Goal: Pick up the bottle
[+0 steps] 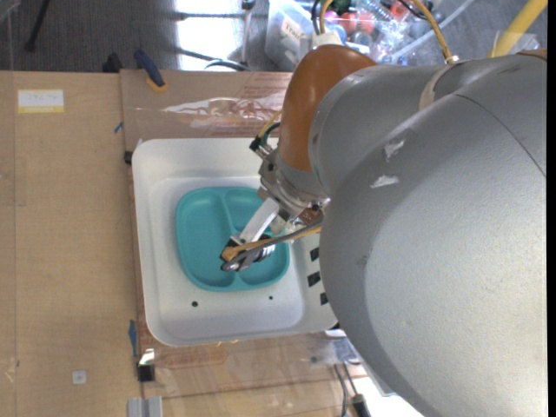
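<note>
the gripper (233, 259) hangs low over the teal tray (198, 233) in the white bin (161, 233) at centre frame, fingers' spread impossible to tell and no bottle identifiable, so i'd locate the bottle before descending or closing.

A robotics lab, set up for picking trials.

We see a large grey industrial arm (434, 224) with an orange band reaching over a plywood bench (61, 233), where a shallow white bin (165, 320) sits taped in place. A clear plastic tub (382, 11) of jumbled test objects stands on the grey carpet (104, 16) behind, cables loop off the arm, and a tripod leg (43, 11) shows at the far left.
</note>
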`<state>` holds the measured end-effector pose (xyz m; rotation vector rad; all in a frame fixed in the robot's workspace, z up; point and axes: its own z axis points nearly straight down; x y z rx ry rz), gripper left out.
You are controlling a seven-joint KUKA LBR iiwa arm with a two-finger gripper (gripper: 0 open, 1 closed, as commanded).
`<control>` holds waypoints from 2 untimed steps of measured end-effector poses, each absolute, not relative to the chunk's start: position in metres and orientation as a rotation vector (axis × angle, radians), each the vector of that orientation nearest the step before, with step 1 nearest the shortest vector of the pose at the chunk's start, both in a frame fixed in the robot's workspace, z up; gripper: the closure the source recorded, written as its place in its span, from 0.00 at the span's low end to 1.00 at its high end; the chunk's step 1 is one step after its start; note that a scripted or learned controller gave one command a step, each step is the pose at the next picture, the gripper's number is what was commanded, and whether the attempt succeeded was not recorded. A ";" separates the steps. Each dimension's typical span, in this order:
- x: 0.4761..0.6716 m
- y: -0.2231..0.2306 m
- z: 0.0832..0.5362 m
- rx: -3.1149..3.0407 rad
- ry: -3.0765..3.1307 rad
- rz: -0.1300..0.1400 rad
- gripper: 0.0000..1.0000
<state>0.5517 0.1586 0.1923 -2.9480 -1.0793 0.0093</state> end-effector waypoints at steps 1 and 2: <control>0.652 0.194 0.182 -2.869 -1.279 0.002 1.00; 0.662 0.110 0.270 -2.417 -2.012 -0.004 1.00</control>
